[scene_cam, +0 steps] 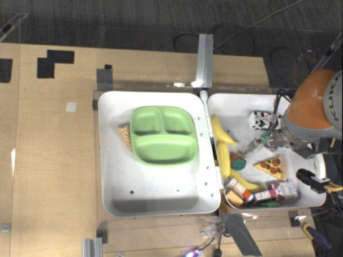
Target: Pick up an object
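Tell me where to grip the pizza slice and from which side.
Grip the pizza slice across its narrow, pointed half near the left tip, coming straight down. It lies flat on the right bin's floor with bare floor around that end, so the fingers could probably straddle it there.

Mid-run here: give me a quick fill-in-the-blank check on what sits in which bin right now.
1. The green divided tray lies in the ____ bin.
2. The pizza slice lies in the ____ bin.
3. The banana rests against the right bin's ____ wall.
4. The gripper hangs over the ____ bin.

Missing words: left; right; left; right
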Motion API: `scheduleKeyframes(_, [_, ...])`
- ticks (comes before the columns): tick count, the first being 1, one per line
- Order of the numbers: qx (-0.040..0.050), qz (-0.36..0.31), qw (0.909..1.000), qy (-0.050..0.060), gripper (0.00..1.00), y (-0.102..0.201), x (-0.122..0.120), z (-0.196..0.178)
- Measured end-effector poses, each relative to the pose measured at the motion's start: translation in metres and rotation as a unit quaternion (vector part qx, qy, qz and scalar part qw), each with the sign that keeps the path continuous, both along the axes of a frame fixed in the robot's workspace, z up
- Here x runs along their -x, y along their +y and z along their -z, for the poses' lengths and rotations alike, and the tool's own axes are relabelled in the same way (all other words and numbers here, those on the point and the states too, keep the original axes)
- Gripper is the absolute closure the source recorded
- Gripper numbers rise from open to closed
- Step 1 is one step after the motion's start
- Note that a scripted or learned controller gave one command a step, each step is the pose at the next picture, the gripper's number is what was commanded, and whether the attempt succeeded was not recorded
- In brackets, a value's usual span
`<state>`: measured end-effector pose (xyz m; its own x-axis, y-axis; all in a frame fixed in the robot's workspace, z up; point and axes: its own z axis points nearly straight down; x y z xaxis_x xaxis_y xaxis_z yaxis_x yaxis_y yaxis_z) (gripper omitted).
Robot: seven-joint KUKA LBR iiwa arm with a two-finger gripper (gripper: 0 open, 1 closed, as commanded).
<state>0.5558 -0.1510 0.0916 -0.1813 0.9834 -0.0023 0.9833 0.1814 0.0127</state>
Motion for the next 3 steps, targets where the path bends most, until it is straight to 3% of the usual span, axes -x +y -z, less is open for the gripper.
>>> scheduleKeyframes(1, [-0.0013, -0.019, 0.9997, 0.017, 0.00, 0.011, -0.086, 0.003])
scheduleKeyframes(2, [-0.0012, -0.019, 0.9997, 0.017, 0.00, 0.011, -0.086, 0.003])
scheduleKeyframes(3, [0.0024, 0.046, 0.9984, 0.032, 0.00, 0.019, -0.101, 0.003])
